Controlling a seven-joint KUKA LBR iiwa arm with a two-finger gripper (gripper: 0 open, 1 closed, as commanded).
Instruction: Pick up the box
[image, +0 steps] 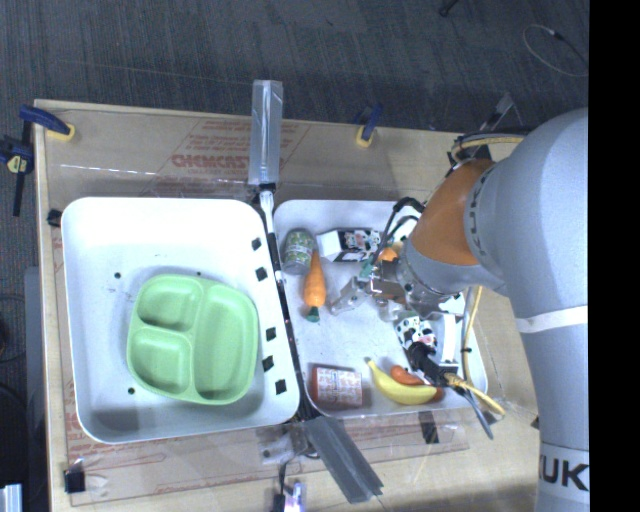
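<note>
We see our claw (372, 283) low in the right white bin (300, 225), we cannot tell its grip, and the small white box with dark print (352, 241) lies just above it, long side left-to-right.

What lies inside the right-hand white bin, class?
In the right bin: a carrot, a round can, a box, a brown can, a banana. The arm covers the bin's right part.
</note>
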